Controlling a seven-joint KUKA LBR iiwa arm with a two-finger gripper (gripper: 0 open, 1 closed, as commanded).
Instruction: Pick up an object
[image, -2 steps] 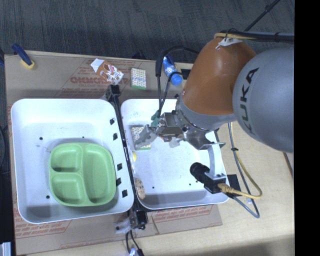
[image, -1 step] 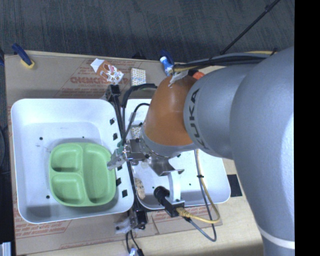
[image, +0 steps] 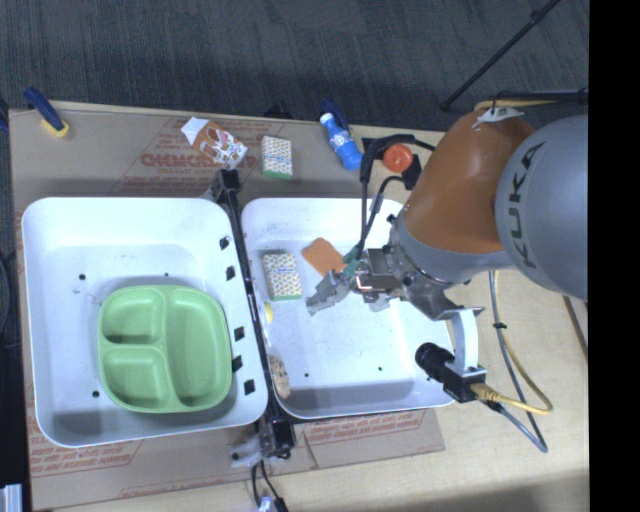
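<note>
My gripper (image: 328, 290) hangs low over the middle of the right bin (image: 340, 390), under the orange-banded wrist. Just to its left a green-and-yellow patterned packet (image: 282, 275) lies flat on the bin floor. An orange block (image: 321, 254) sits right above the gripper tip, partly covered by the wrist. A small brown round item (image: 279, 377) rests in the bin's front left corner. Nothing shows held in the gripper.
The left bin (image: 60, 230) carries a green divided plate (image: 165, 347). Behind the bins lie a second patterned packet (image: 277, 157), a crumpled wrapper (image: 213, 143), a blue clamp (image: 342, 140) and a red knob (image: 398, 157). The arm covers the right bin's right side.
</note>
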